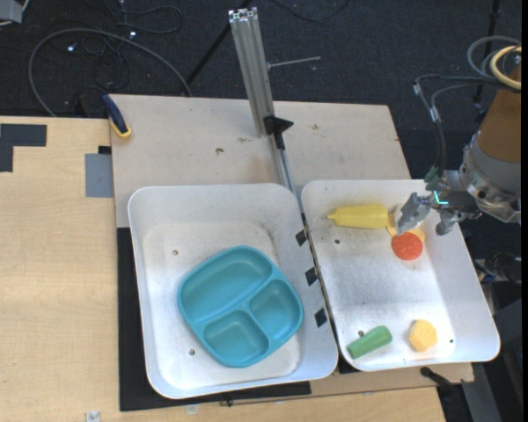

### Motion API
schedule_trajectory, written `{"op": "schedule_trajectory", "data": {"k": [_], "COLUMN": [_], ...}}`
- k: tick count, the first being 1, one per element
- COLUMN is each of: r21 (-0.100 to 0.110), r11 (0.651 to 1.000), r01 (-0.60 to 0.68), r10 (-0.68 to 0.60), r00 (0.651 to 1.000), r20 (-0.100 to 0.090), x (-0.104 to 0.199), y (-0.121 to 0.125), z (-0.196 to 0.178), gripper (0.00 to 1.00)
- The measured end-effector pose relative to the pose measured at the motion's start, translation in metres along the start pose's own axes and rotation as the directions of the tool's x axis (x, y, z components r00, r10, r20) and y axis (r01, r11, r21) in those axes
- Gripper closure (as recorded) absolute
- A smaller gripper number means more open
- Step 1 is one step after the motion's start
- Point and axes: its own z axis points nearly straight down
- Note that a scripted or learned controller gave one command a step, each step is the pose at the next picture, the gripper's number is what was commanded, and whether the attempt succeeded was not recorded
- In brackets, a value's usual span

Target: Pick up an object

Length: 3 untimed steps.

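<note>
The right bin [475, 310] holds a yellow banana-shaped toy [361, 216] near its far edge, a small red-orange ball [407, 246] just right of it, a green cylinder [369, 342] at the near edge and a yellow lump [422, 334] beside that. My gripper [429, 217] hangs above the bin's far right part, just above and slightly right of the red-orange ball. Its two fingers stand apart, open, with nothing between them. One finger [413, 211] sits close to the banana toy's right tip.
The left bin [150, 236] carries a blue divided plate [239, 306]. A metal post [253, 69] rises behind the bins, and black clips [308, 275] mark the seam between them. The wooden bench stretches to the left.
</note>
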Motion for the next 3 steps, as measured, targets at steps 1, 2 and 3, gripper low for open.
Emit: {"op": "schedule_trajectory", "data": {"k": [1,2,3], "r21": [-0.001,0.004,0.004], "r11": [1.0,1.0,1.0], "r01": [0.0,0.001,-0.001], "r10": [0.0,-0.001,0.001], "r00": [1.0,1.0,1.0], "r20": [0.0,-0.001,-0.001], "x": [0.0,0.007,0.003], "y": [0.0,-0.005,-0.003], "z": [-0.001,0.061,0.106], "gripper": [0.0,0.0,0.0]}}
